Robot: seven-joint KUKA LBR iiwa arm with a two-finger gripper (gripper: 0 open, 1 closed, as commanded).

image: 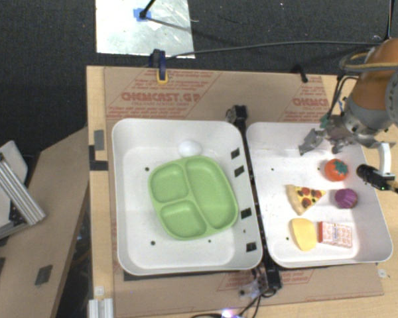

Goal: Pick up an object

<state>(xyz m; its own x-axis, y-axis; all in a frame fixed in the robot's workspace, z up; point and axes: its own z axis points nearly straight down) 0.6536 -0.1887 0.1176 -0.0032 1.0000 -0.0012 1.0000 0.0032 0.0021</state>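
The gripper hung over the far part of the right bin, its two fingers spread apart with nothing between them, their tips pointing down and toward the bin's middle. Behind it the grey arm came in from the right, bent low over the bin's far right corner, the orange band showing above the wrist. Just beside the gripper, on the near side, an orange tomato-like toy lay on the bin floor, apart from the fingers. Nearer still sat a purple ball and a pizza slice, and closest to the front edge a yellow wedge touched a red-and-white packet. In the left bin lay a green divided tray, with a small white egg-like object just beyond its far edge.
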